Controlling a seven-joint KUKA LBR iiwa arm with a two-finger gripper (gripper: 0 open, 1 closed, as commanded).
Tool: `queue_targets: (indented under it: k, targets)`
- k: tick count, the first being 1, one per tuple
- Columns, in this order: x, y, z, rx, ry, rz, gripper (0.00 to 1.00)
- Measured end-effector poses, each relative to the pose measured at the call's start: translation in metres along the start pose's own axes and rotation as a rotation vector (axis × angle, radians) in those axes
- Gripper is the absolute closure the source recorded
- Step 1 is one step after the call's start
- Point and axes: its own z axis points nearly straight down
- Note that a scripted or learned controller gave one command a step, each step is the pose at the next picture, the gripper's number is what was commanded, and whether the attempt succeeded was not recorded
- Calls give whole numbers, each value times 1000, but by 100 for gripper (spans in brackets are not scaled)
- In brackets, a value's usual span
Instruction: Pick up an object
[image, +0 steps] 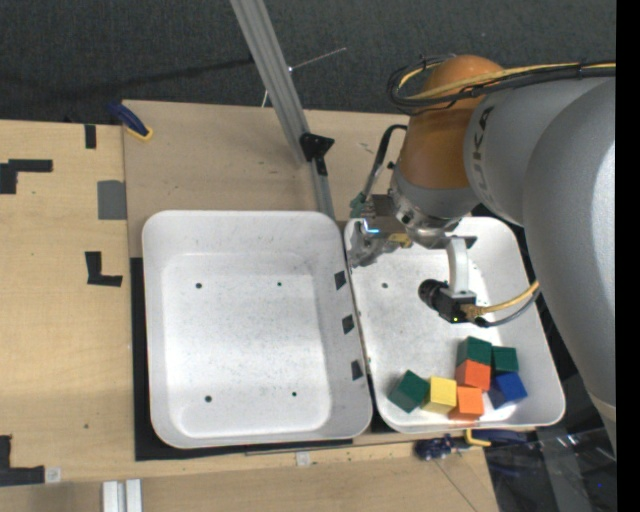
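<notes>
- Plainly, the things to pick lie in one place: a cluster of coloured blocks (470, 380) sits in the near right corner of the right bin (400, 320), pushed close against its walls.
- We count a dark green block (408, 390) at the cluster's left edge, then a yellow block (441, 392) and an orange block (469, 401) touching in a row. A blue block (508, 387) and two more green ones are packed behind.
- The gripper (366, 243) hangs over the far left corner of that bin, near the rim shared with the left bin (150, 240) and well apart from the blocks.
- Whether the gripper is open or closed we cannot tell from this slant. We see nothing held in it.
- The arm (450, 130) leans in over the far side, so the cluster is in plain sight.
- We judge the pick not yet begun, since the gripper would have to cross the bin towards the near corner.
- The dark green block looks the easiest target because its left side is free. The others are crowded, and the bin wall could block a descent.
</notes>
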Motion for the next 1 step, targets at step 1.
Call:
queue_targets:
  k: [1]
  targets:
    - [43,17,0,-1,1,1,100]
